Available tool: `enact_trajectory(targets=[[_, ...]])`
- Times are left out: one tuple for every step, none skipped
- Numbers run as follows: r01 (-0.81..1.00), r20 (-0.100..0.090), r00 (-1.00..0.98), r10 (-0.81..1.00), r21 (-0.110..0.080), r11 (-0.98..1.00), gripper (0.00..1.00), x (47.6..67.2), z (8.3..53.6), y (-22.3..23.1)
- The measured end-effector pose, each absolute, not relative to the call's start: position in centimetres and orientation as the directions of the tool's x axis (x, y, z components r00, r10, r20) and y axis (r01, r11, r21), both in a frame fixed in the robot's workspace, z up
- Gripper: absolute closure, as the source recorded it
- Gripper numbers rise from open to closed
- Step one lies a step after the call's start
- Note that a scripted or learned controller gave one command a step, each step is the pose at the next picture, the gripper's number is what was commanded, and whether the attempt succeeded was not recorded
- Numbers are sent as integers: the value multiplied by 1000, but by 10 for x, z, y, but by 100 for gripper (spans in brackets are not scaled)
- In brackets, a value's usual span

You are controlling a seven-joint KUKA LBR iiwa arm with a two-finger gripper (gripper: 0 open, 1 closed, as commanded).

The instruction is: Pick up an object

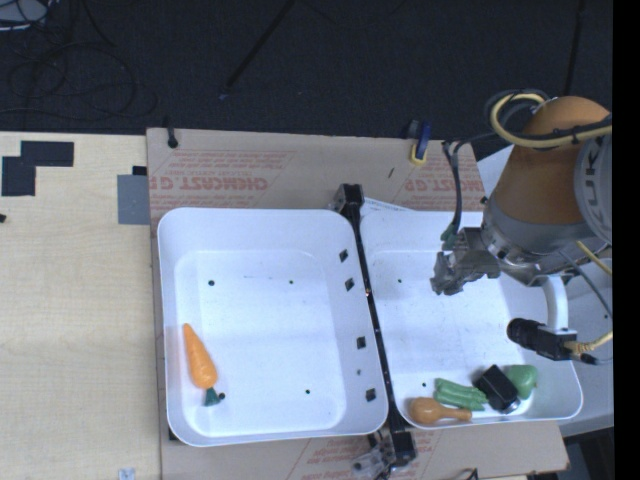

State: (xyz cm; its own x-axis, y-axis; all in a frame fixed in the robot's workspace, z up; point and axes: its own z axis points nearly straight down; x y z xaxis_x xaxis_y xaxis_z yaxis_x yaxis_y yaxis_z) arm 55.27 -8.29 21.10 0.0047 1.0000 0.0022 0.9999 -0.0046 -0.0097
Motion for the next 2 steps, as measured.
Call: enact_trajectory(targets=[[1000, 2, 7, 1000, -10, -7, 0, 553, 211, -83], [1000, 2, 8, 1000, -11, -8, 100, 553, 220, -84]])
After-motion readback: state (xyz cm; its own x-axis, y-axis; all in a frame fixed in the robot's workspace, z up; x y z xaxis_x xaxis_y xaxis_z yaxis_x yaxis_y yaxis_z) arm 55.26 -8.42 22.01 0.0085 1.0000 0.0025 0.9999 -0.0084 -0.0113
